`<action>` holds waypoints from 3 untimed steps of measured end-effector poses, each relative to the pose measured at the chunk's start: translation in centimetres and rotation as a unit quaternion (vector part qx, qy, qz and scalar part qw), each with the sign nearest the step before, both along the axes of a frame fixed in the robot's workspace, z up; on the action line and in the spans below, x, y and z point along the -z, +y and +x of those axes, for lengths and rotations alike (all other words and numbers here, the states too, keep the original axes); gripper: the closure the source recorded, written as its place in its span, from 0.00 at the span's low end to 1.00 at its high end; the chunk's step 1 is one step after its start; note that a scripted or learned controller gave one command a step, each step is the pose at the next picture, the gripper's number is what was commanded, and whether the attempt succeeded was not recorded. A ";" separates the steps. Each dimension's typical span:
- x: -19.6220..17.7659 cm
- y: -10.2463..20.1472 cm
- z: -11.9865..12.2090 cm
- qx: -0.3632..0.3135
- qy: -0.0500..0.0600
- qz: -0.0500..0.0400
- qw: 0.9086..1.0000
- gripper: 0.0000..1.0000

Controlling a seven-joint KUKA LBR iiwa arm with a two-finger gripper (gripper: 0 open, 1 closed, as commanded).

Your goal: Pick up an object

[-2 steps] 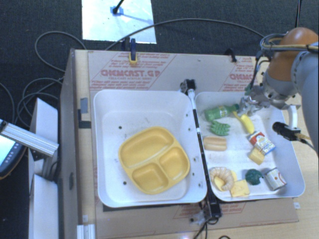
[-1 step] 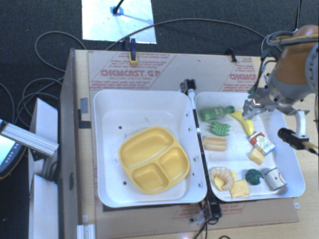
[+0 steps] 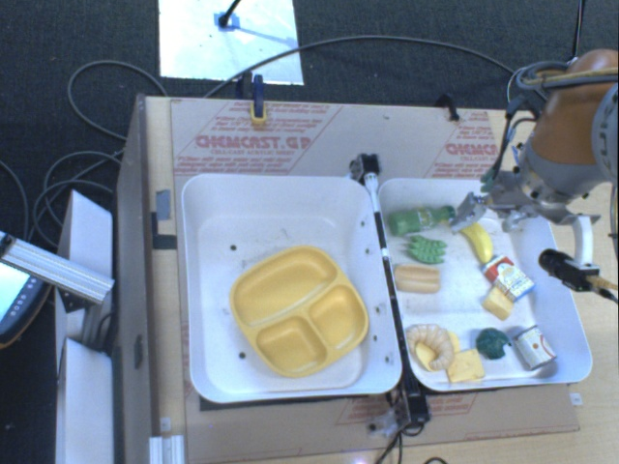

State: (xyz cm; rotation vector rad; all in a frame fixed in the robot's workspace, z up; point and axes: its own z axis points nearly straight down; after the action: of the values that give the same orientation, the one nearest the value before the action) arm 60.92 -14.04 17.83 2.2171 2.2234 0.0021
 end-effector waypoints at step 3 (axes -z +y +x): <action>9.5 -3.0 5.5 -0.001 0.010 -0.002 1.000 0.00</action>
State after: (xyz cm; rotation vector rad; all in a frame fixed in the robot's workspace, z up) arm 66.45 -17.04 8.30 2.2232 2.2336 -0.0241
